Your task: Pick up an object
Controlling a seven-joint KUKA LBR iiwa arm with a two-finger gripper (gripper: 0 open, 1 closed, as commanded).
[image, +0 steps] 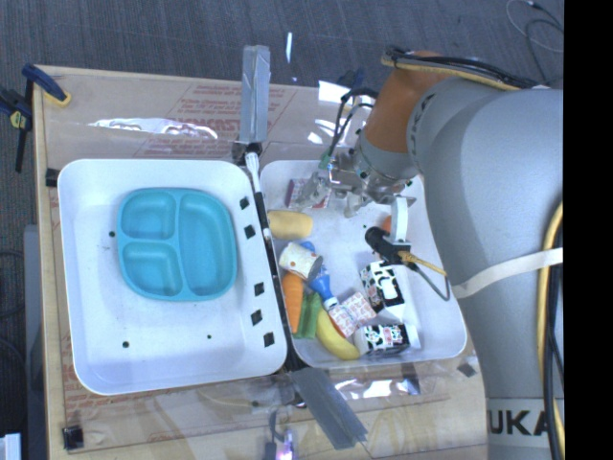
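**Insp.:** Status of pincer and target?

**Me:** My pincer [321,188] hangs over the far-left corner of the right bin [350,236], close to the divider wall. Wide or narrow: can't tell, my wrist blocks the view. Nothing seen held. Nearest candidate is the pale yellow lump [290,224], lying just near of me, against the bin's left wall. The left bin [86,257] carries a blue plate [177,242]; not my concern.

**Insp.:** Risks from here?

**Me:** Judgement, not observation.
1. The lump looks rounded and smooth. An off-centre close would prob. squirt it sideways.
2. It sits tight to the wall, so one side of me may strike the rim on descent.
3. Further near, the items are crowded. The bottle [305,260], carrot [292,300] and banana [337,338] lie packed together, w/ cartons [383,283] just right of them. A drop there may pinch two things, or none.

Rec.: centre over the lump and close across its short axis.
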